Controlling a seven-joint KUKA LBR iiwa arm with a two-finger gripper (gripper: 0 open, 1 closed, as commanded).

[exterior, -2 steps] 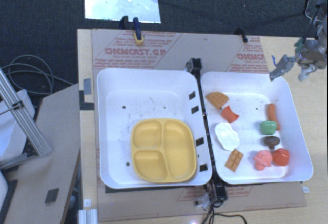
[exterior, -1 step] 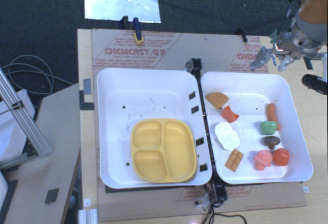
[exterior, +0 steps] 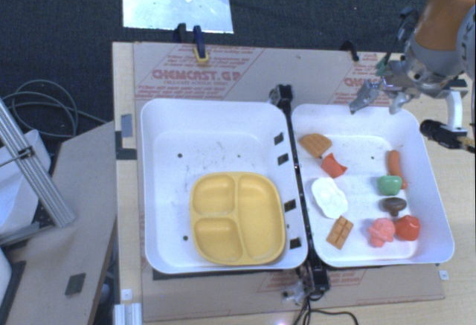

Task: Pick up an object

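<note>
The gripper (exterior: 381, 99) hung over the right bin's (exterior: 431, 242) far rim, fingers spread and holding nothing. The nearest toy, a waffle (exterior: 315, 144), lay in that bin, leftward and nearer the camera, well apart

The tan wooden surface (exterior: 89, 167) carries a lettered cardboard sheet (exterior: 223, 71); on that sheet sit 2 shallow white plastic bins, left (exterior: 160, 130) and right (exterior: 431, 227), touching.

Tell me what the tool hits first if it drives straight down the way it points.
Probably the right bin's back rim or the bare floor just inside it. The tool hangs above that far edge, pointing down. The waffle lies nearer the camera, off that line, though depth is hard to judge from this slant.
</note>
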